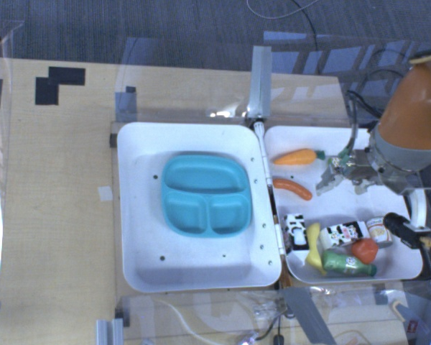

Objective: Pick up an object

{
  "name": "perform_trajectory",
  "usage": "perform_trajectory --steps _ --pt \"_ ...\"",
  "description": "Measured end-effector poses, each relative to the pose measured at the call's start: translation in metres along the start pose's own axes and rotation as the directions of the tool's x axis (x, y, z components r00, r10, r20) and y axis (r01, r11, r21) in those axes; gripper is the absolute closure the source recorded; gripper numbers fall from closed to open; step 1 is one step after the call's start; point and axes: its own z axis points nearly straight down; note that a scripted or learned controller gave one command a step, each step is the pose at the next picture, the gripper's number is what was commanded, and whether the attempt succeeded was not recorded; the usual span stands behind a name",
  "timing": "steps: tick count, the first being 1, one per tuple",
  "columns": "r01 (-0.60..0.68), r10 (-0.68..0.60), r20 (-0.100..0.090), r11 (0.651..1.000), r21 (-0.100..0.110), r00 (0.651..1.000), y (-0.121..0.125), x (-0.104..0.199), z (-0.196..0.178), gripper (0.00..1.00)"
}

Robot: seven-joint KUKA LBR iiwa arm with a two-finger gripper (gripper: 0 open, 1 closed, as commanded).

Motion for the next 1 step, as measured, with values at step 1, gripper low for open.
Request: perform_trajectory --steps 1 --pt "-0.032 0.032 0.0 0.999 0.002 0.999 0.0229 0.01 0.0988 0.0"
